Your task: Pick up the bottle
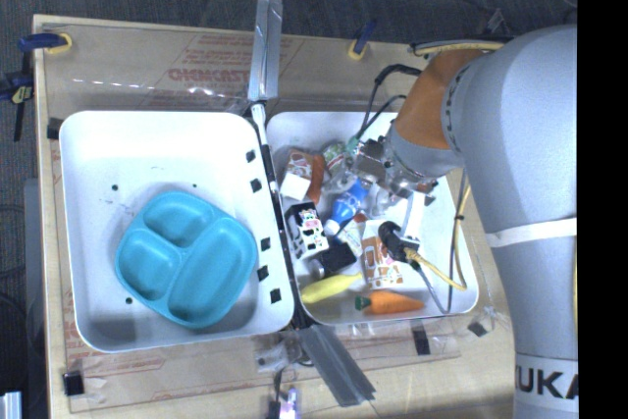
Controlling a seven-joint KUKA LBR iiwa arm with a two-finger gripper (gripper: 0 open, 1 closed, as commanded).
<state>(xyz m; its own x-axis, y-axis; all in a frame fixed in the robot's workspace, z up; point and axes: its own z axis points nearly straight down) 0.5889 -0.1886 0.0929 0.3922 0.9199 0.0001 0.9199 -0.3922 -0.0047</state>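
Observation:
A small clear bottle [345, 207] with a blue label lies on its side among the clutter in the middle of the right bin [446, 282]. My gripper [367, 178] hangs low over that bin, right at the bottle's upper right end. The grey wrist with its orange band [432, 108] covers the bin's far right corner. From here I cannot see if the gripper touches the bottle.
Around the bottle lie a white box [294, 183], an orange-brown packet [314, 172], a black and white toy [309, 233], a snack packet [374, 260], a banana [331, 287] and a carrot [391, 303]. A blue divided plate [186, 255] sits in the left bin [98, 142].

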